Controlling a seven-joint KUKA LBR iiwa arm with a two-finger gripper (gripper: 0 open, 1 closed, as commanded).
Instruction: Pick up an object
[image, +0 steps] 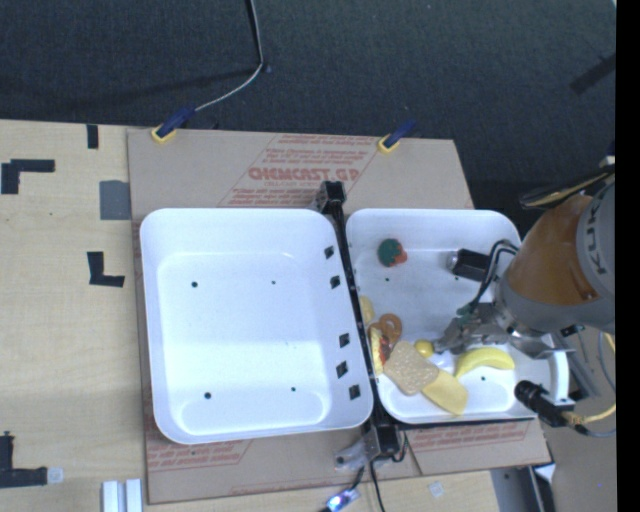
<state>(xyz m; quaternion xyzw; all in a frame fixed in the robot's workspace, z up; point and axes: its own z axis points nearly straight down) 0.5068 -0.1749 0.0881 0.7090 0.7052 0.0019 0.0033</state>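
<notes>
**Desk:** Where's the claw right now?

**Me:** It's low in the right bin (430, 214), over the front half. The claw (455, 338) hangs right at the clutter, and the arm (555, 265) leans in from the right across the bin's outer wall. I read that as a top-down reach, since everything in there lies flat on the floor.

**Desk:** Open or closed?

**Me:** I can't tell, because the wrist hides that from this angle. I see nothing gripped.

**Desk:** What's it going for?

**Me:** My guess is the banana (486, 361). It's on its side just beside the claw, toward the front wall. The small yellow lump (425, 350) just left of the claw is the other candidate. Those two are the nearest things.

**Desk:** Anything crowding it?

**Me:** Plenty. A tan slice (408, 369) sits touching the lump, and a yellow wedge (447, 395) is tucked against the slice near the front wall. A sloppy close could catch two things at once. A brown ring (387, 328) lies close to the divider, so the wall would cramp a grab there.

**Desk:** Any easier targets?

**Me:** The green ball (390, 252) sits alone near the back, well apart from the pile, but I'd expect it to roll. The left bin (240, 213) has nothing for me.
</notes>
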